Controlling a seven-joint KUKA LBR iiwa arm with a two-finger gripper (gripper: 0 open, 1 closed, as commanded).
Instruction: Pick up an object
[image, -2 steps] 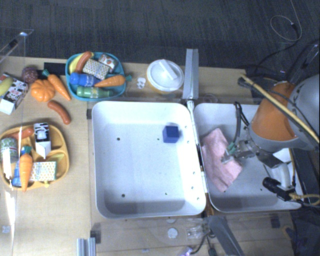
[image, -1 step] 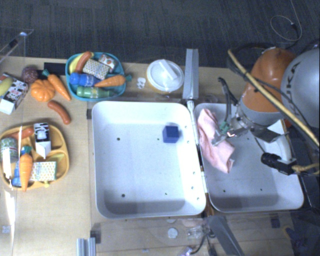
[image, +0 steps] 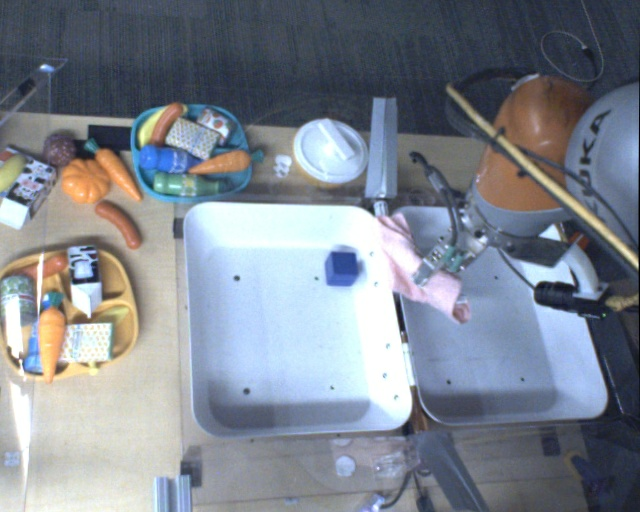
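I note the gripper (image: 441, 262) low over the pink cloth (image: 420, 270), which drapes across the rim between the bins; grip state I cannot tell; the blue block (image: 342, 267) lies apart, in the left bin (image: 290, 400)

— Any writing you can read here?

— Only one bit: dark letters on the grey arm housing (image: 605, 150) at the far right, which look like part of "KUKA", seen at a slant.

— What about the small boxes in the blue bowl (image: 192, 150) and the yellow tray (image: 68, 315) at the left?

— They carry printed patterns, but the print is too small to read.
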